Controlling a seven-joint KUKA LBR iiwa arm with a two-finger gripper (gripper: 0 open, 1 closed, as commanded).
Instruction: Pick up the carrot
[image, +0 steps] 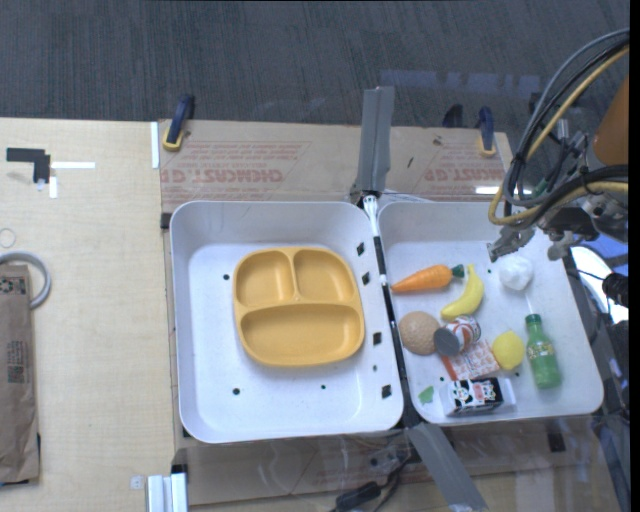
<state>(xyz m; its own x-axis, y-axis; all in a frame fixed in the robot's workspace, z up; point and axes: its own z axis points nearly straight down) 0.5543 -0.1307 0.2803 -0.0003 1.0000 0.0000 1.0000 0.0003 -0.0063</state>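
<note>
Carrot (424, 279) is lying just left of the banana (466, 293), almost touching it, while the gripper (503, 243) is hovering up and right of the banana, so a descending grab is risking nudging or catching the banana instead.

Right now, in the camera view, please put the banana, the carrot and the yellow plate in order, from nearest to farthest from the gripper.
The gripper hangs over the right bin's far right part.
1. Banana: nearest, in the right bin, just left of and below the gripper.
2. Carrot: next, farther left, beside the banana.
3. Yellow plate: farthest, in the left bin.
</note>
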